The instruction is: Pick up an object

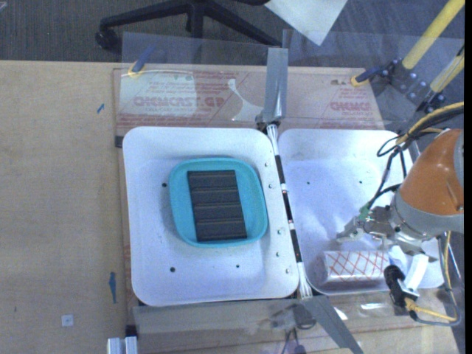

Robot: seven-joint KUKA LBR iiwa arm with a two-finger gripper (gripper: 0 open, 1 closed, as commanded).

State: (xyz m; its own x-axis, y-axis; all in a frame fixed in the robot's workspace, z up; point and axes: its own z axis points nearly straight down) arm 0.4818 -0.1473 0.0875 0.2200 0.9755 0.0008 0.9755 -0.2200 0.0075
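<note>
1. Red-and-white checked box (355, 265) lies at the right bin's (324, 161) near edge; gripper (369, 231) sits just beside it. Finger state: cannot tell.
2. Risk: the box appears pressed to the bin wall, so a finger may strike the wall or skid off.
3. Left bin (147, 161) holds a teal tray (181, 198). Wooden bench (51, 198); office chair base (192, 9) beyond.

We see the grey arm with its orange band (441, 177) reaching in over the right-hand shallow white bin (324, 153), its two-finger gripper (366, 231) low near that bin's front edge.
</note>
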